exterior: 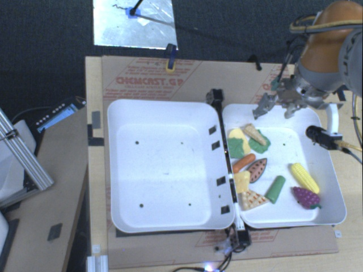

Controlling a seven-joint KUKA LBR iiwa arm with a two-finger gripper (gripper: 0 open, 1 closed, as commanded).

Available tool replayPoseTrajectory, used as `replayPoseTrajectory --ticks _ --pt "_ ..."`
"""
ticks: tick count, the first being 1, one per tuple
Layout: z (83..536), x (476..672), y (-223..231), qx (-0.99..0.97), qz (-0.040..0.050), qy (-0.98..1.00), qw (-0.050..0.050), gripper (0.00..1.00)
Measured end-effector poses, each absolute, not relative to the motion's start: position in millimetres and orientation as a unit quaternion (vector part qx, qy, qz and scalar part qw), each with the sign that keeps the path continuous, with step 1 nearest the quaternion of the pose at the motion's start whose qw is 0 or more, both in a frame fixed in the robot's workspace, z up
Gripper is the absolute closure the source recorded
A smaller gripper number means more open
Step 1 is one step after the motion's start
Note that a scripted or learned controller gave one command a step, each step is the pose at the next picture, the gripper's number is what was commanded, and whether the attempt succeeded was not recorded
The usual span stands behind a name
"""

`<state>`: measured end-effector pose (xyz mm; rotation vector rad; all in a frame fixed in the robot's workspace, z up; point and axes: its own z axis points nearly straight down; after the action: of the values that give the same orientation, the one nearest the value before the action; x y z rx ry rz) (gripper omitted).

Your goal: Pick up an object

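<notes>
Toy foods are lying in the right bin (334,208), all below the fingers (276,107): lettuce (237,147), carrot (244,162), corn (304,177), grapes (305,197), green cylinder (275,189). The fingers are hanging apart, holding nothing, over the bin's far rim.

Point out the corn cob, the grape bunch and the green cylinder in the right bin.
corn cob (304,177): camera view, middle of the yellow cob.
grape bunch (305,197): camera view, centre of the purple cluster.
green cylinder (275,189): camera view, midway along its side.
</notes>
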<state>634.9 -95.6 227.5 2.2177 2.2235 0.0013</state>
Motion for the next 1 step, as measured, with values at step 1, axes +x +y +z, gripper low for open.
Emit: replayPoseTrajectory --ticks 1 --pt "86.8 564.2 -113.4 0.708 -0.0018 0.706 -0.004 0.0"
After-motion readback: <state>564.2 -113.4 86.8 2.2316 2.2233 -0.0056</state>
